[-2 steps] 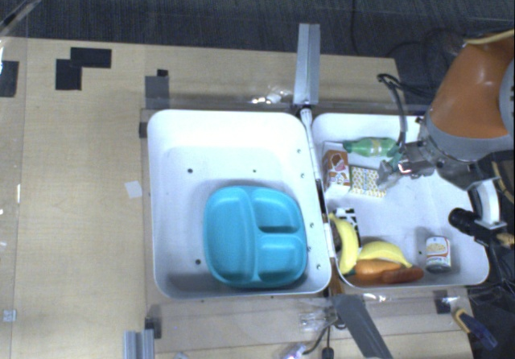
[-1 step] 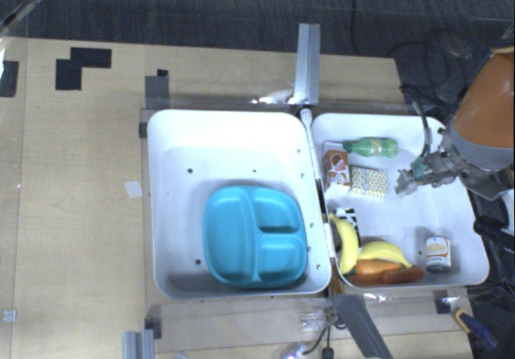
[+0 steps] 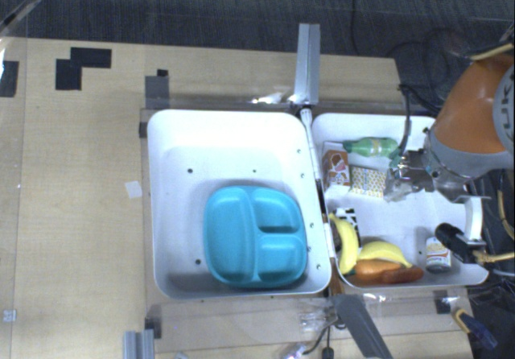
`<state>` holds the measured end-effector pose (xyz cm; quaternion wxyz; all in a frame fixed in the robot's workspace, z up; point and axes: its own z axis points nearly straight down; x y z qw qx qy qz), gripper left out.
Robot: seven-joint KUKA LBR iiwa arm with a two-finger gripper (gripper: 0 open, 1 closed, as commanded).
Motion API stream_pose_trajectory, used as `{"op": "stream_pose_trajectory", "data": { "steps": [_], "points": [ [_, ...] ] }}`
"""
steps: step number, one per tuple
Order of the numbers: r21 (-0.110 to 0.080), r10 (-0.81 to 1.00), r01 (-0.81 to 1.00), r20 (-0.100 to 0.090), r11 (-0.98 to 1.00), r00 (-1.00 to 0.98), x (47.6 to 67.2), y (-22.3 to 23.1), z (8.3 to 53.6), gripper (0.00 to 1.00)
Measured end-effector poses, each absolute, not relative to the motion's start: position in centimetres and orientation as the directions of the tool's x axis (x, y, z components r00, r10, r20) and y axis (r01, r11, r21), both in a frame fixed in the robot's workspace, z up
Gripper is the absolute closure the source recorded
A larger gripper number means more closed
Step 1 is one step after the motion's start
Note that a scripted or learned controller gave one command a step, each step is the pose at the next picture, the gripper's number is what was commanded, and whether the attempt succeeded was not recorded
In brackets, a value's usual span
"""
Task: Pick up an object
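On the tabletop (image 3: 72, 212), a blue divided plate (image 3: 256, 235) is seen in the left bin (image 3: 165, 188), while in the right bin (image 3: 418, 212) a clean pick is best made on the bananas (image 3: 366, 250), left of the tool (image 3: 399, 186), whose state cannot be told; no label can be read.

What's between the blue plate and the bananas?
In the camera view, bare white bin floor, then the two bins' side walls, separate the blue plate from the bananas.

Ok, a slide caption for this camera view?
KUKA gripper hovers over right bin of bananas and packets; blue tray fills left bin.
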<state>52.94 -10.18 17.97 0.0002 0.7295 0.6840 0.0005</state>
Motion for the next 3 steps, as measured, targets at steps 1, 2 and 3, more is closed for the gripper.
{"op": "stream_pose_trajectory", "data": {
  "steps": [1,2,3],
  "points": [
    [0.001,0.998,0.998,0.0,-0.065,0.065,52.9,-10.2,18.0,0.0],
    [0.005,0.962,0.962,0.0,-0.272,0.272,58.0,-13.0,21.0,0.0],
    [0.001,0.9,0.9,0.0,-0.436,0.436,62.6,-9.3,14.2,0.0]
  ]
}}
